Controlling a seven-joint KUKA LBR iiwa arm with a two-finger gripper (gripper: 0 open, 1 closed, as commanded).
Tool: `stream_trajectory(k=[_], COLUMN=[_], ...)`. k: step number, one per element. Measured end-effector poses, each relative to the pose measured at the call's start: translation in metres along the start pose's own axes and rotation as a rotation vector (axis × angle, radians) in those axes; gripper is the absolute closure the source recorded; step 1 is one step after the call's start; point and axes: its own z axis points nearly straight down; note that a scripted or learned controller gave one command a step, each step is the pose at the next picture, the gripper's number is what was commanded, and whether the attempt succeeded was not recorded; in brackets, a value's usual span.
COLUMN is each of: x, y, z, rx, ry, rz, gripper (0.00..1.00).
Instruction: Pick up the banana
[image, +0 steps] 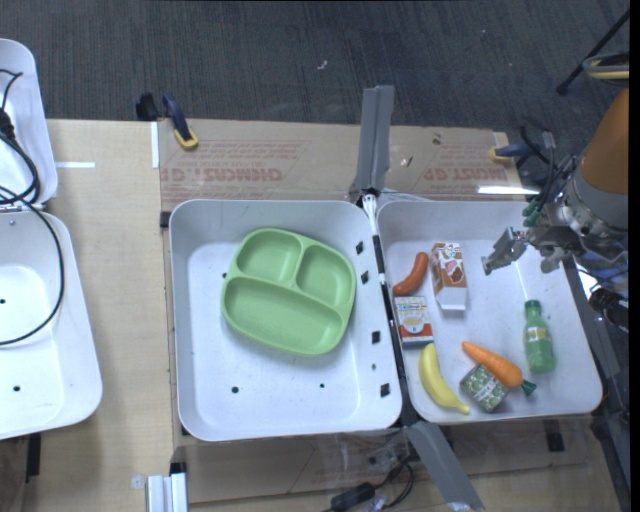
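Your two-finger tool (518, 250) hangs spread and empty over the right white bin (590, 400), upper right. The small yellow plastic-looking banana (438, 378) lies well apart at the front-left; judge it light, stiff, slippery: pinch it mid-body, across its width.

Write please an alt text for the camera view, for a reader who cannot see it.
A yellow banana lies at the front of the right white bin, among a carrot, a green bottle, a sausage and small cartons. The arm's tool hovers over that bin's far right side, away from the banana. The left bin holds a green divided plate.
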Motion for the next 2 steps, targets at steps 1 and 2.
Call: stream_trajectory(k=[1,2], x=[0.045,0.105], y=[-0.017,-0.069], z=[0.132,0.039], rx=[-0.003,0.000], ry=[-0.002,-0.001], rz=[0.180,0.265], gripper=[0.00,0.00])
